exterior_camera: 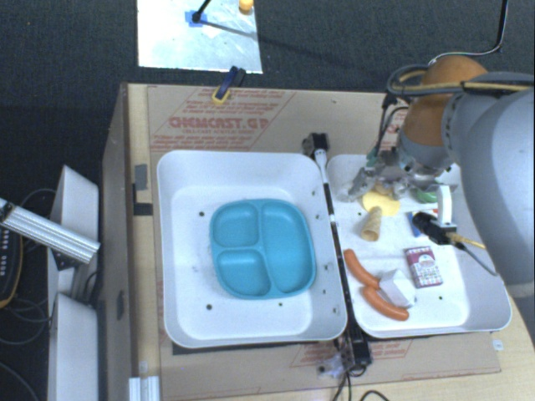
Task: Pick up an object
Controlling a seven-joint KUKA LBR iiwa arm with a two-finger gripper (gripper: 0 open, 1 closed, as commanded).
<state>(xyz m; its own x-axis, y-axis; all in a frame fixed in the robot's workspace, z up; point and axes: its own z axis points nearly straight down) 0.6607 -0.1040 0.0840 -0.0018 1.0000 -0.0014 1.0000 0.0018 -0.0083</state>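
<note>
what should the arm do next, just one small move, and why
Probably lower the pincer straight down: it sits right over the yellow piece at the far end of the right bin. The tan cone lies close beside, so a short vertical drop seems least likely to knock it.

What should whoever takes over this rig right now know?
Gripper low over the far end of the right white bin, just above a flat yellow piece; nothing visibly held.
Also there: tan cone, two orange sausages, small white block, dark red box.
Left white bin: blue divided plastic plate.
Done: approach only.
Left: grasp and lift one object.
</note>
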